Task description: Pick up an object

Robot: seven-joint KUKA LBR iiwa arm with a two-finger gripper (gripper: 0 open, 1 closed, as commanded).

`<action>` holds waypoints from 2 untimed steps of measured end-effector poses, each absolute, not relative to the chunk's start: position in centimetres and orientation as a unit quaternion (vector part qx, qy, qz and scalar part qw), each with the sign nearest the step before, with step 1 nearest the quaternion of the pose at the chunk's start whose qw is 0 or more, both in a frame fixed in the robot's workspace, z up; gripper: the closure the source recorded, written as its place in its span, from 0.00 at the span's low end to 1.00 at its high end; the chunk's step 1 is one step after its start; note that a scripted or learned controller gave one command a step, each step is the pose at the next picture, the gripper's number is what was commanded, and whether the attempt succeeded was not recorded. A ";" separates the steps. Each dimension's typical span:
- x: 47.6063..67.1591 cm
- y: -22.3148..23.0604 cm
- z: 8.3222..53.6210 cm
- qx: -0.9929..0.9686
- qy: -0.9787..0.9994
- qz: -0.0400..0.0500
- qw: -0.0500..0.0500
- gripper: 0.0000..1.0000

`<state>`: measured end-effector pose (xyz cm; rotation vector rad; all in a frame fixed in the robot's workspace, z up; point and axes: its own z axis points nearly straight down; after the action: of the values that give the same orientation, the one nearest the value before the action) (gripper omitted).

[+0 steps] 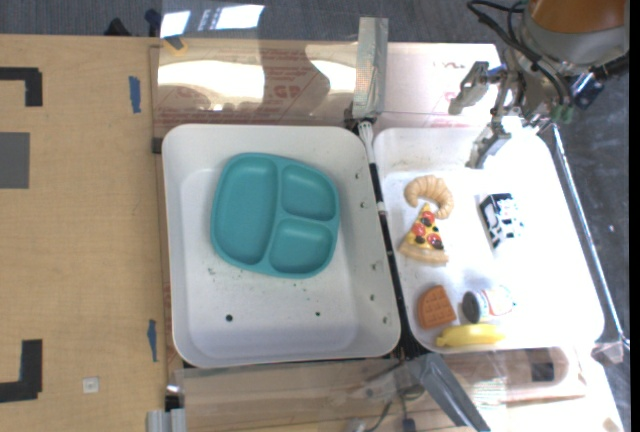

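The right bin [570, 220] serves as the stock of candidates for the pick, and everything loose lies in it; the left bin [180, 220] carries just a teal divided plate [275, 215], resting flat near its middle, probably a place to set things down. Taking the croissant [430, 190] as landmark: the pizza slice [425, 238] touches it on the near side; the black and white toy [500, 218] lies well to its right, apart from the rest; the brown cookie [436, 306], a small can [473, 305] and the yellow banana [470, 335] crowd together near the bin's front wall, far below it; that cluster looks harder to grasp cleanly than the isolated pieces.

The pincer [485, 115] hangs beyond the croissant, above and to its right, over the bin's far edge; its fingers [466, 90] stand spread well apart with only air between them, touching no object; nothing is held, so the pick is not yet made.
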<state>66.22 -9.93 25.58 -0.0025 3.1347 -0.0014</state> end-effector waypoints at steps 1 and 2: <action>64.6 -3.4 18.4 0.204 0.979 0.001 0.000 0.00; 64.2 -3.4 18.9 0.536 0.844 0.001 0.002 0.00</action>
<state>64.22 -3.38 18.95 1.6829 2.6487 0.0025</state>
